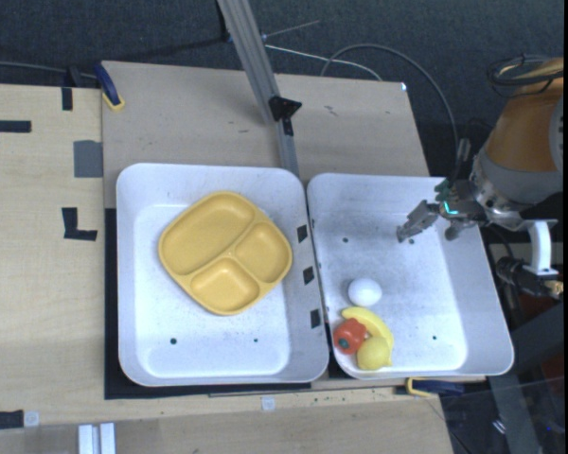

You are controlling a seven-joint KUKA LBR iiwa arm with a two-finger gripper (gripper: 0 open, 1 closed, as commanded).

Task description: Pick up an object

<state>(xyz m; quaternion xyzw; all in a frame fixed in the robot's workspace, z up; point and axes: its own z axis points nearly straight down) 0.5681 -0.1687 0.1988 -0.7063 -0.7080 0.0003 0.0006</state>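
In the right bin (473, 348) a white ball (364, 291) lies near the front left. Just in front of it sit a red toy fruit (349, 334) and a yellow banana-like piece (376, 339), touching each other in the front-left corner. My gripper (433, 226) hovers over the back right of this bin, well apart from those objects. It stands open, its two dark fingers (413, 227) spread with nothing between them.
The left bin (137, 329) holds a yellow divided plate (225, 252). A grey metal bar (256, 55) slants down from the top to the gap between the bins. The bare white floor of the right bin lies under the gripper.
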